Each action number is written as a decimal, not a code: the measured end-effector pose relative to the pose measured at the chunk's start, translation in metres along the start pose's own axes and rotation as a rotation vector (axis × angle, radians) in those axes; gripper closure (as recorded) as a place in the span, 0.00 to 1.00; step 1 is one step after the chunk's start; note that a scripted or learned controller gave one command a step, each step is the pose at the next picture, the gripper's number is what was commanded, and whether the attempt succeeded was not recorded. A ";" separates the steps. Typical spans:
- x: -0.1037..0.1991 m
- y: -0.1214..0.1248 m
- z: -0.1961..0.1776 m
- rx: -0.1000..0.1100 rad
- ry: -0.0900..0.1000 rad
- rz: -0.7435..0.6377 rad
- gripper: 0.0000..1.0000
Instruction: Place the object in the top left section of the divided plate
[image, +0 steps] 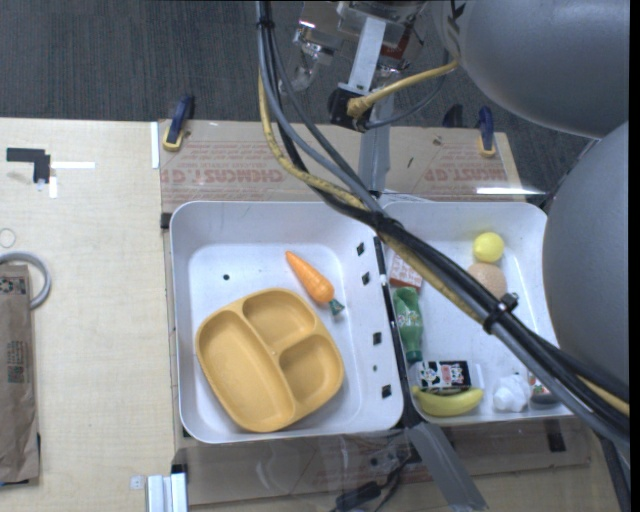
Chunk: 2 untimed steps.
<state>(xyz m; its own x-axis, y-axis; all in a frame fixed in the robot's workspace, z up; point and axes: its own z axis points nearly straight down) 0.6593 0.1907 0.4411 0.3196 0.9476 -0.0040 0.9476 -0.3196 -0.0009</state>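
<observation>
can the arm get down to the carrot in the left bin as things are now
Probably yes. The carrot lies in the open on the floor of the left bin, just beyond the yellow divided plate, with nothing on top of it. Cables cross nearby, toward the right bin, not over the carrot.

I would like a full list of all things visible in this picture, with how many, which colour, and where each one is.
divided plate: 1, yellow, left bin, front middle
carrot: 1, orange, left bin, just behind the plate
left bin: 1, white, bench centre
right bin: 1, white, beside the left bin
ball: 1, yellow, right bin, back
banana: 1, yellow, right bin, front
small carton: 1, black and white, behind the banana
green packet: 1, right bin, left side
clamps: 2, blue, bench back edge
cables: several, black and yellow, crossing the right bin
arm: 1, grey, right side
</observation>
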 end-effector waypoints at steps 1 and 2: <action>0.000 0.001 -0.006 0.004 -0.005 -0.002 1.00; 0.031 -0.021 0.224 0.003 0.000 0.443 1.00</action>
<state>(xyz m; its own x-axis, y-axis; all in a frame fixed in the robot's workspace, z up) 0.6488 0.2264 0.2165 0.6948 0.7192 -0.0047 0.7192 -0.6948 -0.0017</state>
